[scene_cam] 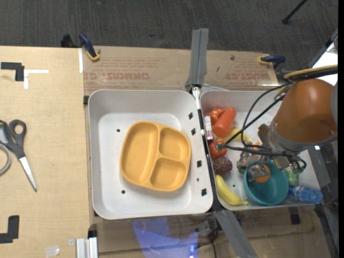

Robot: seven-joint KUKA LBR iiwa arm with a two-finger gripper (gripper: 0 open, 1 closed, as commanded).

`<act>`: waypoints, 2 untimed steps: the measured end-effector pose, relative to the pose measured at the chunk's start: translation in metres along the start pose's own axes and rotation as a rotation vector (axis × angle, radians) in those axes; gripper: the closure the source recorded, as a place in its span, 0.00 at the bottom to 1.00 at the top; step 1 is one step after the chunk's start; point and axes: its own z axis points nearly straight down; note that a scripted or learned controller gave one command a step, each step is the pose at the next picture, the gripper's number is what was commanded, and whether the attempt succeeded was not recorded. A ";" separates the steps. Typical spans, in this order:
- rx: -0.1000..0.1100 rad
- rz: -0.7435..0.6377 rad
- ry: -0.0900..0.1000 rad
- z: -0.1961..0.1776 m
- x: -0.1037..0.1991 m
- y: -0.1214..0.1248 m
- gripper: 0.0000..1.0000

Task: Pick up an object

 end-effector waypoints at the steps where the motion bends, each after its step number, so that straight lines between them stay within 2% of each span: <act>1: -0.006 0.069 0.013 -0.087 -0.051 0.040 1.00; 2: -0.001 -0.246 0.003 0.002 0.001 0.015 1.00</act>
